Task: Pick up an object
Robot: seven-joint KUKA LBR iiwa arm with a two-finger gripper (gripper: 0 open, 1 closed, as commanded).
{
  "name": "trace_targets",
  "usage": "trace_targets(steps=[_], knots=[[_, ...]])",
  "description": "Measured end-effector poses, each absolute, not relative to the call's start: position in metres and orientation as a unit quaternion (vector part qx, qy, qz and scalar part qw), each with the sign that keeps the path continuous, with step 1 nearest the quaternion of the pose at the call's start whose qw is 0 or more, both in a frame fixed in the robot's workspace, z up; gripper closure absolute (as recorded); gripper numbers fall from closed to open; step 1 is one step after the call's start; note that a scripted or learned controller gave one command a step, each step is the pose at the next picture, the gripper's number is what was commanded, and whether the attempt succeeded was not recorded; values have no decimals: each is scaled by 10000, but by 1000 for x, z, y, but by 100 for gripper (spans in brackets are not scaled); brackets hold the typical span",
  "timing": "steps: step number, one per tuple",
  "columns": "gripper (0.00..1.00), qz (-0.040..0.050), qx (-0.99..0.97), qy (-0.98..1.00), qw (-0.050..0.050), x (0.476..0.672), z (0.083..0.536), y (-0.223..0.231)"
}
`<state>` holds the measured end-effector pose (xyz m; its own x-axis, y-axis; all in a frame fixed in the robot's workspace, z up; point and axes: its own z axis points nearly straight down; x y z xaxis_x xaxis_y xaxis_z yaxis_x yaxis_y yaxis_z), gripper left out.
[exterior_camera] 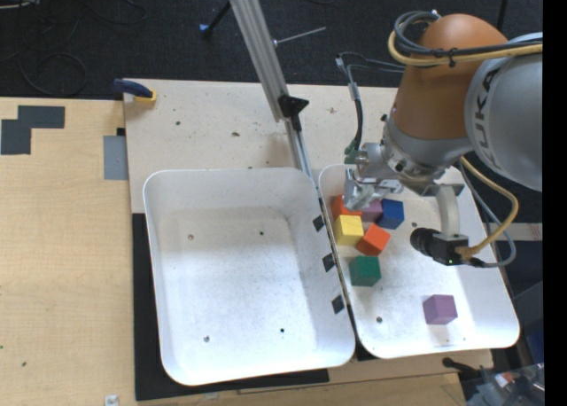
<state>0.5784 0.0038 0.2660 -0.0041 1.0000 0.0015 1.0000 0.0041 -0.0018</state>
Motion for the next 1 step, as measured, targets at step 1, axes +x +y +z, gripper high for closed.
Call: trace_targets(steps=[1], knots=[[100, 4, -7055, -7087, 11, 593, 260, 60]])
